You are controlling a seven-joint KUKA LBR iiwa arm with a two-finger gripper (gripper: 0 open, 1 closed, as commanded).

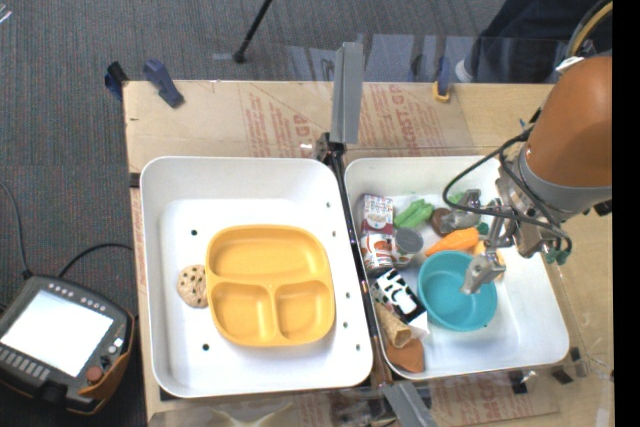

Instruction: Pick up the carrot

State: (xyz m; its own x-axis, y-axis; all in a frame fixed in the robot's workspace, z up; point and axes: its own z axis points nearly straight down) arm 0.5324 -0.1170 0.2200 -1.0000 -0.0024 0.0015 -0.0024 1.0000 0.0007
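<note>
The carrot (455, 241) is a short orange piece lying in the right bin (530, 335), just above the rim of a blue bowl (455, 300). My gripper (486, 260) hangs low over that bin, right at the carrot's right end and over the bowl's upper right rim. The wrist and cables cover the carrot's right tip. I cannot make out whether anything sits in the gripper.
Crowding the right bin's left side are a green toy (413, 212), red-and-white packets (377, 213), a grey round lid (407, 241), a black-and-white block (398, 293) and a cone (400, 325). The left bin (165, 185) holds a yellow divided plate (270, 295) and a cookie (191, 285).
</note>
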